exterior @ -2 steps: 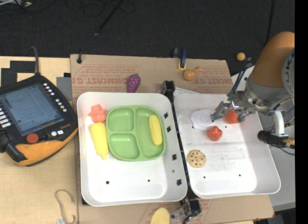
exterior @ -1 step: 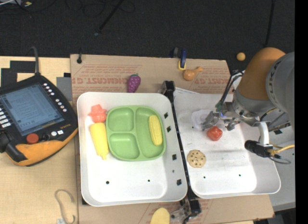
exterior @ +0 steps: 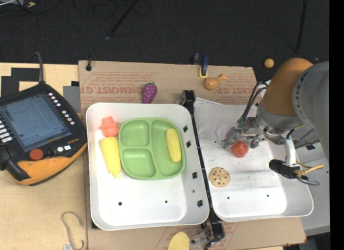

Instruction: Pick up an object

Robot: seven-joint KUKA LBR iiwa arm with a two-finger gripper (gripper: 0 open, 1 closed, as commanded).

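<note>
Tan surface (exterior: 43, 211), two shallow white bins. Right bin (exterior: 269, 200): tool (exterior: 240, 138) low over small red round toy (exterior: 239, 149), finger state cannot be told. Round tan cookie (exterior: 219, 177) lies near, apart. Left bin (exterior: 140, 200): green divided plate (exterior: 145, 155).

Even, fairly bright overhead light falls on the two white bins (exterior: 145, 211), which look nearly washed out but show no hard glare. Shadows are soft and short, faintest under the green tray (exterior: 151, 148). The dark floor (exterior: 161, 18) behind the worktop (exterior: 32, 216) loses detail. The picture is slightly soft and grainy throughout.
</note>
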